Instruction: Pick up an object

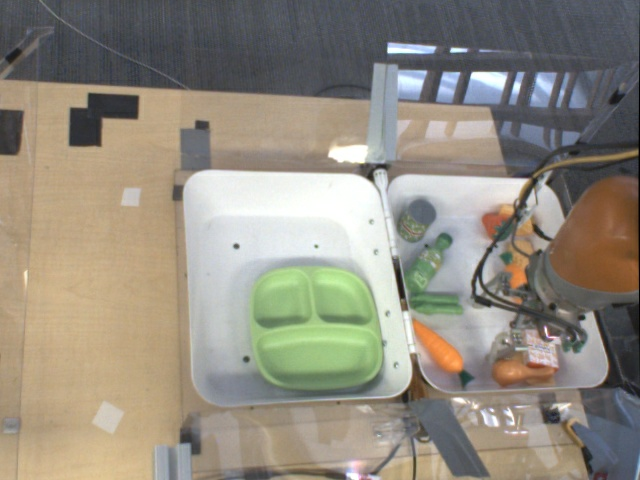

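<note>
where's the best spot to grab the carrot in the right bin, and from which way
Grip the carrot across its thick orange middle, coming straight down from above. It lies flat and slanted, with bare bin floor along both long sides, so the jaws should close across its width, not along its taper.

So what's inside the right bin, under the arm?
The right bin holds a can, green bottle, carrot and an orange item by the gripper. The arm covers its right side.

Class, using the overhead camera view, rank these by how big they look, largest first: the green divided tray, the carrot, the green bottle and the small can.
1. green divided tray, by far the largest
2. carrot and green bottle: these look about alike, so no ranking
3. small can, the smallest
</note>
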`<state>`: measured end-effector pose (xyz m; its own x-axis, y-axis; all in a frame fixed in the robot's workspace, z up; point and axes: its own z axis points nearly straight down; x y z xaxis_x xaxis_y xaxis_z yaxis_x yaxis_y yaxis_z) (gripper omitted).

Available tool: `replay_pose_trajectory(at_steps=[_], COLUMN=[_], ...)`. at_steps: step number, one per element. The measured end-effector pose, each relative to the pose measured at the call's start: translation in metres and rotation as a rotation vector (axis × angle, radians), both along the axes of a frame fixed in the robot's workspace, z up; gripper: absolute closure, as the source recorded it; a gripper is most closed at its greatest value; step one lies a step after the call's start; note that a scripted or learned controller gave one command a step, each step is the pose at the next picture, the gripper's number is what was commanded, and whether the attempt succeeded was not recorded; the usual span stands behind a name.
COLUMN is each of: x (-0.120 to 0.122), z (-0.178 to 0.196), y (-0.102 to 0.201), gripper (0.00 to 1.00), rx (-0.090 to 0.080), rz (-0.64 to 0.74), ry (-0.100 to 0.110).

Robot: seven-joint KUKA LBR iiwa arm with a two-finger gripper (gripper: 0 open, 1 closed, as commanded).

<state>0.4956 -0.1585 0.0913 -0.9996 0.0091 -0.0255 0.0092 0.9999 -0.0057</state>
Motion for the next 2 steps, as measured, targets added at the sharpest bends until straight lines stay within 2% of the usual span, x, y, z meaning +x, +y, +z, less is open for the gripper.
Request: replay_pose_trajectory(at_steps=[1, 2], x=[0.086, 0.091], z=[-0.002, 0.014], y=[-0.033, -0.032], gripper=[0.0, 1.0], rx=[0.003, 0.0], rz=[-0.013, -0.006], ry=[0.009, -0.005])
